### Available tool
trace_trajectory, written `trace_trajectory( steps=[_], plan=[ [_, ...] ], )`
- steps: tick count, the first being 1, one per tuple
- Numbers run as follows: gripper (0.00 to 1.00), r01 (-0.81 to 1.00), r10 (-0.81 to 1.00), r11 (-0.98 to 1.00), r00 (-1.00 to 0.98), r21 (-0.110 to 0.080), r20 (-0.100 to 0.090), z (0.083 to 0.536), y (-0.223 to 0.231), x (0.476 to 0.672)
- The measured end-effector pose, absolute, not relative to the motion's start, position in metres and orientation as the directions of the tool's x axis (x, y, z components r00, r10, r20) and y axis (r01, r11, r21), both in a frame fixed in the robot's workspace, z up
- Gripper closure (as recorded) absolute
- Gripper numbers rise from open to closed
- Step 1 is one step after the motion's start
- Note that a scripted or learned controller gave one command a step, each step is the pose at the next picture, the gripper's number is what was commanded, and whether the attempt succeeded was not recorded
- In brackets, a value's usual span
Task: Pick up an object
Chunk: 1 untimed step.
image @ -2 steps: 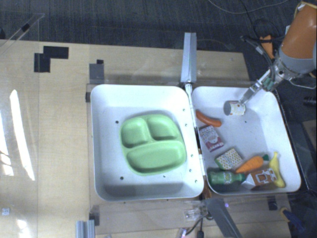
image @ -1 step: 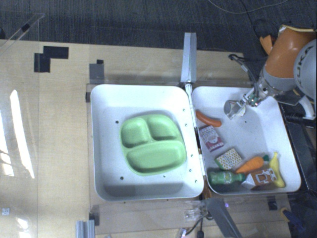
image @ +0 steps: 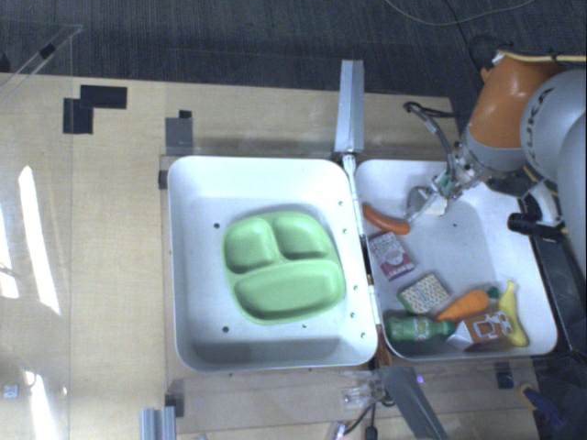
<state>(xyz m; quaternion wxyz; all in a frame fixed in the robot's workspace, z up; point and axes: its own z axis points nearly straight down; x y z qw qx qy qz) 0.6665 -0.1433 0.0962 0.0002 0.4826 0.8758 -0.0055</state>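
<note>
My gripper (image: 427,200) hangs low over the back part of the right bin (image: 477,236), reaching in from the right. Just to its left and a little nearer the front lies an orange sausage (image: 385,218), close to the gripper's tip; whether they touch is unclear. Further toward the front are a small pink-and-white packet (image: 391,255), a patterned square cracker box (image: 424,293), a carrot (image: 469,303), a green bottle (image: 418,326) on its side, a small brown box (image: 486,328) and a yellow banana (image: 510,315).
The left bin (image: 197,246) holds a green divided plate (image: 284,266). A metal post (image: 350,108) stands behind the ridge where the two bins meet. A black cable (image: 431,122) runs along behind the right bin.
</note>
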Motion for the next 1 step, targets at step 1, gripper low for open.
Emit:
trace_trajectory(
  steps=[1],
  plan=[
    [0.00, 0.755, 0.755, 0.655, -0.655, 0.006, -0.007, 0.1254, -0.1241, 0.6474]
  ],
)
